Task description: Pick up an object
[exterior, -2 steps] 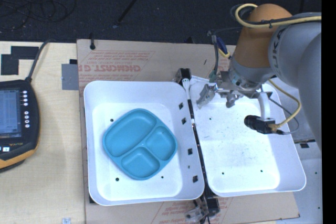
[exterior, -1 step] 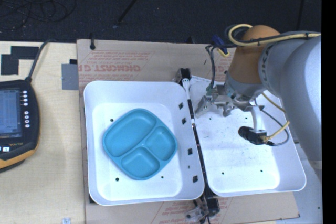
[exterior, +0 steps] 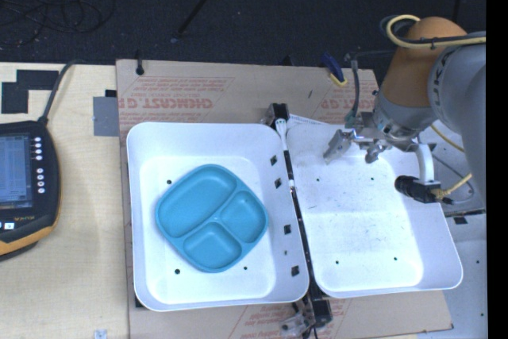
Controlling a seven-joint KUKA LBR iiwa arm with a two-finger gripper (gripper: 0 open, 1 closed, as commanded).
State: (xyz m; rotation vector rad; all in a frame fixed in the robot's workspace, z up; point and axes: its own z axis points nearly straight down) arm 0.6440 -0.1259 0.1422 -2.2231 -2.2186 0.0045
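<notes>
A blue plate with three compartments lies flat in the left white bin. My gripper hangs over the far part of the right white bin, well to the right of the blue plate. Its two fingers stand spread apart with nothing between them. The grey arm with its orange band comes in from the upper right.
A black divider with clips runs between the two bins. A teach pendant lies at the far left on the bench. Cables and a black part hang by the arm on the right.
</notes>
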